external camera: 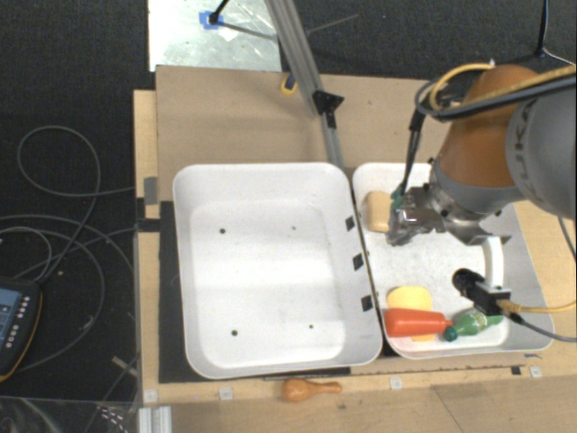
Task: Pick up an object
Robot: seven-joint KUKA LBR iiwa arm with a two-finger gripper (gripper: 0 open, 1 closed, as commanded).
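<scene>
We see a tripod leg (297, 52) at 12 o'clock, black cables (54, 215) at 9, a pendant (16, 318) at 8.

Wooden bench (234, 115) on a dark carpeted floor (63, 70), seen from above at a slant.
Black cables (54, 197) loop across the carpet left of the bench; a handheld control pendant (16, 323) lies at the left edge. Beyond the bench, a pale floor panel (194, 16) bears blue tape (209, 20), and a grey pole (302, 57) slants over it.
</scene>
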